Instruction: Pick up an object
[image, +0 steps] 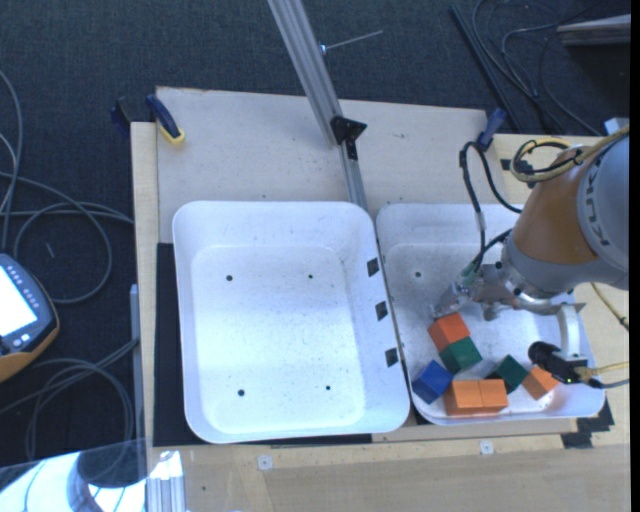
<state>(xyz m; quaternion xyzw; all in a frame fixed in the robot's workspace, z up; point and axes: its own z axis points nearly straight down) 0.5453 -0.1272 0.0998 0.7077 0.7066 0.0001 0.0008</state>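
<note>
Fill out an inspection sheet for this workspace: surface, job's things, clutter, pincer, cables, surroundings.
Surface: pale bench board bearing the left bin and the right bin, side by side.
Job's things: six blocks bunched at the right bin's near end: orange block, green block, blue block, long orange block, dark green block, small orange block.
Clutter: nothing seen.
Pincer: pincer down in the right bin, close beside the orange block.
Cables: black cable running along the arm; loose cables on the floor at left.
Surroundings: dark carpet, metal post, clamp at the bench's far corner, screen device.
</note>
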